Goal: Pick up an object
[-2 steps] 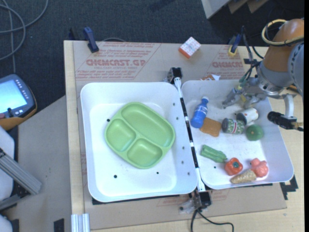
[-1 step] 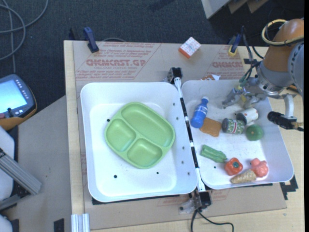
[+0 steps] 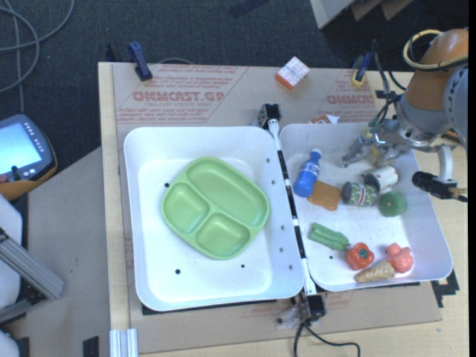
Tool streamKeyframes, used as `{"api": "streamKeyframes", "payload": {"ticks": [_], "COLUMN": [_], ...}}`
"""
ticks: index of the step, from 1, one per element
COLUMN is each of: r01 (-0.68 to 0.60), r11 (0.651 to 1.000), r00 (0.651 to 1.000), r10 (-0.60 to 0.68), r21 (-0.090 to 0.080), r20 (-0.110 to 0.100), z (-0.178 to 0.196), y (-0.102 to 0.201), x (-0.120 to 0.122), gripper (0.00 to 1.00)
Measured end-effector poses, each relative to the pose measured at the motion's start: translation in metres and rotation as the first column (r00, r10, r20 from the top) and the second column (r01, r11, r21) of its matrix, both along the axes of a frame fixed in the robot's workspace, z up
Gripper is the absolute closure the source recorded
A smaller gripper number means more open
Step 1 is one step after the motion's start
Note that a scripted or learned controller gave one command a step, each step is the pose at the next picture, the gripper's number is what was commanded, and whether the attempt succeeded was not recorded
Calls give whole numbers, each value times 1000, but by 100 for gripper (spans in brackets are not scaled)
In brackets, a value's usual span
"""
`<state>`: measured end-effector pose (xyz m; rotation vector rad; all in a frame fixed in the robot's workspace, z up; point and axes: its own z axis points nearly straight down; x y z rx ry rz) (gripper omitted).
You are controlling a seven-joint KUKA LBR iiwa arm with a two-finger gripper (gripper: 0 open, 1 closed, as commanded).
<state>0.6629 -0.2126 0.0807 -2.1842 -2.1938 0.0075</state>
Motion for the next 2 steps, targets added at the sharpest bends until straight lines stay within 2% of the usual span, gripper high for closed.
{"api": "streamKeyframes", "payload": {"ticks": [2], "r01": [0], "r11": [1000], "r00": [1000], "r10": [0], "r21": [0], "r20": [0], "z": [0], "y": [0], "x": [0], "gripper": [0]}}
